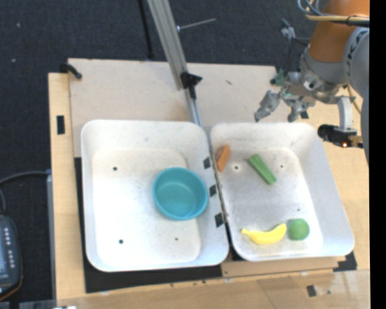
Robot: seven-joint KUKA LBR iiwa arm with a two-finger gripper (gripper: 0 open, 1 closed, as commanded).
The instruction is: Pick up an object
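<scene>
Dark carpet surrounded a light wooden desk (128, 85) that carried two shallow white bins side by side, seen from above at a slant. Down at the near left corner, off the desk, sat a handheld control pendant (0, 253) with a cable looping away from it.

Nearest in the right bin (321, 172) was a yellow banana (265, 235), lying along the near wall, with a small green ball-shaped fruit (298, 229) just beside its right end, pretty much touching. A bit farther back, a green block-like stick (262, 170) lay at a diagonal around the middle of that bin. An orange carrot-looking piece (222, 158) sat tight against the left wall of the right bin, right by the divide between the two.

The left bin (109, 153) had a teal bowl (180, 193) standing upright toward its right side, near the black clips joining the bins.

Farther back, a metal rail (170, 40) slanted up from the gap between the bins toward the far edge. The gripper (282, 108) hovered over the far rim of the right bin, well apart from everything inside, hanging from the grey arm with its orange band (338, 11). Its fingers looked spread, nothing between them.
</scene>
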